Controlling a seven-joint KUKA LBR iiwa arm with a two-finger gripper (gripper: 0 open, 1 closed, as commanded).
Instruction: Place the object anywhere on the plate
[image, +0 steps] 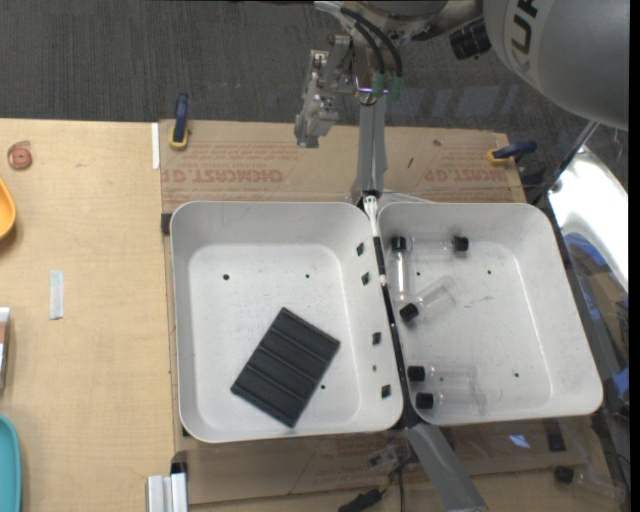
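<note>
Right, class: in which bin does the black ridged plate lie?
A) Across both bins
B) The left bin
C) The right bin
B: the black ridged plate lies flat and askew on the floor of the left bin, apart from the clear vials in the right bin.

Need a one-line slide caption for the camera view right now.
Gripper raised behind the bins; black ridged plate in left bin, clear vials in right bin.
</note>
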